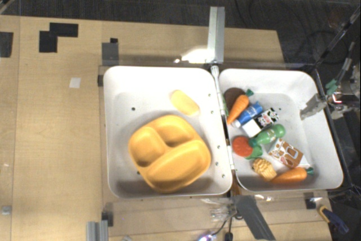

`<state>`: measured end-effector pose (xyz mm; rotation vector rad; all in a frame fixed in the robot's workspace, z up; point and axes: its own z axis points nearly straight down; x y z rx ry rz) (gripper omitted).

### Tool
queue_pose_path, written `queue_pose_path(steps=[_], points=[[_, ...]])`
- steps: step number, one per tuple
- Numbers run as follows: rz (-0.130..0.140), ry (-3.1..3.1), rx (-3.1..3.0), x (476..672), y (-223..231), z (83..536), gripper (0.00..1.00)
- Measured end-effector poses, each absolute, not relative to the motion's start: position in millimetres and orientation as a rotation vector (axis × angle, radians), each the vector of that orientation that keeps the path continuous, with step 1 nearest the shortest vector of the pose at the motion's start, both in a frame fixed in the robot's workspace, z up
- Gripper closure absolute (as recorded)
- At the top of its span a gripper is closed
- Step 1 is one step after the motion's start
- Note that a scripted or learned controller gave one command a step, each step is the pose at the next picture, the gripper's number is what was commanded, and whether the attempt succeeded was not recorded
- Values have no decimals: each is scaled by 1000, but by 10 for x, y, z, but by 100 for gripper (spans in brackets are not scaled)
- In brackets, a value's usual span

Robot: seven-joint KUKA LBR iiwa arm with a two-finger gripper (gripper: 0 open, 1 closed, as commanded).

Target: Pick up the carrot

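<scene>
Looking down on the counter, I see pale wood-grain board carrying two shallow white bins with rounded corners, side by side. I take the right bin as my landmark.

The carrot lies inside it, near its left wall in the upper part: a smooth orange taper with a small green tuft at the upper end, tilted so the tip points down-left. It touches a dark brown rounded piece just behind it and a blue block on its right.

A second carrot, also glossy orange with a green end, lies almost flat near the bin's front wall. Beside it sits a knobbly yellow lump. Toward the middle I see a red rounded piece, a shiny green bumpy piece, a small white carton with black patches, and an orange-and-white printed packet.

Left of the landmark, the left bin holds a yellow moulded plate with three rounded compartments, and a pale yellow oval slab above it.

The gripper hangs at the right bin's right rim, a grey metal piece well apart from the carrot. I cannot tell how its fingers stand; nothing shows between them.
</scene>
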<state>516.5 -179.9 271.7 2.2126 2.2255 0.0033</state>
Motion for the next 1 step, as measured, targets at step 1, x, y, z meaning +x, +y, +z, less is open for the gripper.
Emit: queue_pose_path(steps=[1], points=[[4, 2611, 1734, 4885, -1524, 2808, 0]])
